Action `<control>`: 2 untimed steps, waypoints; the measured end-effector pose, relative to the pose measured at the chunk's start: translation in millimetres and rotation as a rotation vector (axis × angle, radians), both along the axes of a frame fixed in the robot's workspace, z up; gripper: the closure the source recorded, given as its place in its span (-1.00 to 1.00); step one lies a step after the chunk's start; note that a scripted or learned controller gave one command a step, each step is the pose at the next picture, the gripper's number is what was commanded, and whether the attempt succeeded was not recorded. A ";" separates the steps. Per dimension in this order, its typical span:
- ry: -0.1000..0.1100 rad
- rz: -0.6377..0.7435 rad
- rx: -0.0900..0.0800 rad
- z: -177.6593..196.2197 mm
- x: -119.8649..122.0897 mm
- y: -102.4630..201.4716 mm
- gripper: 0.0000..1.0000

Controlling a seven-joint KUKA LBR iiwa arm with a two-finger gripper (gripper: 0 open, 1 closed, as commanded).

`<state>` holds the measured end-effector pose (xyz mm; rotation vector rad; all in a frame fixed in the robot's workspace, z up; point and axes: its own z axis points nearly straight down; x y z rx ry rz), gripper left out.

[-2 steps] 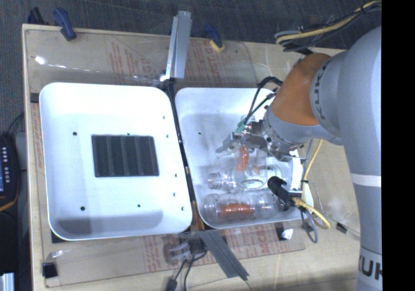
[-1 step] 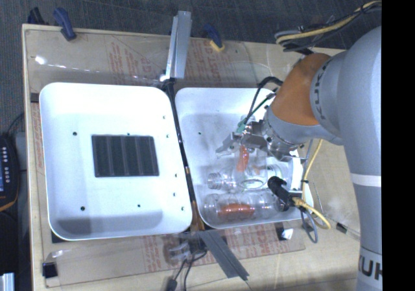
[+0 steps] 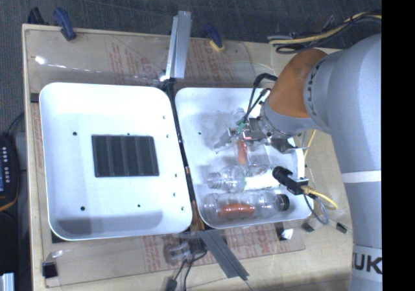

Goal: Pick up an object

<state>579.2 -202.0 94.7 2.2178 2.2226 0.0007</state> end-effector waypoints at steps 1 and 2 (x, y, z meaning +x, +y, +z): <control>0.002 0.004 0.000 9.9 0.0 0.2 1.00; 0.004 -0.026 0.001 88.6 55.0 18.5 1.00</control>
